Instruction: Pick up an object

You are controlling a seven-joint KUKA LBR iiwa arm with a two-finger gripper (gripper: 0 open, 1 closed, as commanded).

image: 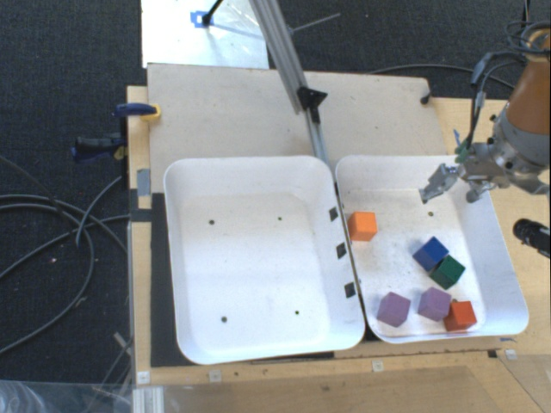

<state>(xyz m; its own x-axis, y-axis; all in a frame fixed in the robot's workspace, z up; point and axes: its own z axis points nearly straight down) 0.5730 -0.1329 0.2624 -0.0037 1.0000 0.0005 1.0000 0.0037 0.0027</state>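
Six blocks lie in the right bin [495, 231], none lifted. Orange block [363, 225] sits alone at about nine o'clock in that bin, near the wall shared with the left bin [258, 175]. Blue block [430, 253] touches the green block [448, 272] near the bin's middle. Along six o'clock: purple block [393, 308], a second purple block [435, 303], and the red block [461, 315] touching it.

Pincer [456, 184] hangs above the bin's twelve-to-one o'clock area, fingers apart, nothing between them. It is well apart from every block.

Step in hand, as I judge it: the approach, before any grasp. Next move calls for picking a target. The orange block looks easiest, standing clear of the others. The pincer would need to travel toward eight o'clock, line up over it, and descend with fingers straddling it. The blue-green pair risks a jammed finger.

Both bins rest on the desk [284, 110].
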